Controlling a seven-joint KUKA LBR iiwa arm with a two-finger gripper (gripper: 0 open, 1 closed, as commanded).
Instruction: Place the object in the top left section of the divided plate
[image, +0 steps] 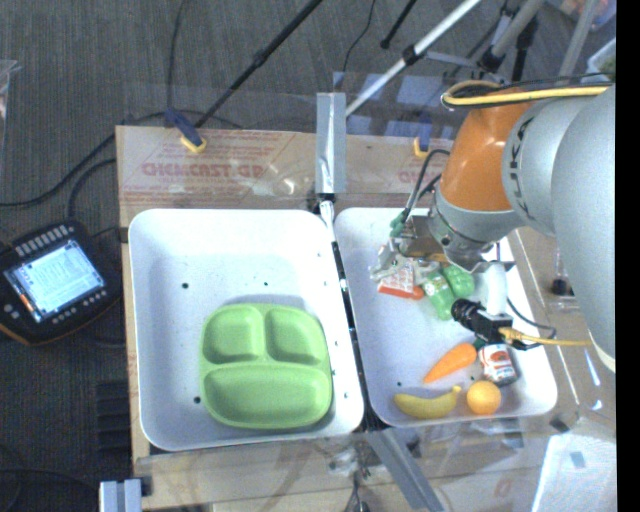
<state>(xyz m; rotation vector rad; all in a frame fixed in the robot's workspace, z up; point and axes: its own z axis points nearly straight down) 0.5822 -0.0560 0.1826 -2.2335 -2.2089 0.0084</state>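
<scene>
A green divided plate (266, 366) lies in the left bin (160, 300), with two small sections at its far side and one large one near me. The arm reaches over the far part of the right bin (375, 380). My gripper (405, 238) hangs low above a cluster of packets: a silvery wrapper (388, 262), a red-orange packet (401, 285) and green pieces (444, 291). The wrist hides most of the gripper, and nothing can be seen held in it.
At the near side of the right bin lie a carrot (449, 362), a banana (426, 402), an orange ball (483, 397) and a small red-labelled can (498, 363). A cardboard sheet (220, 175) lies behind the bins, and a handheld screen (52, 280) sits at the far left.
</scene>
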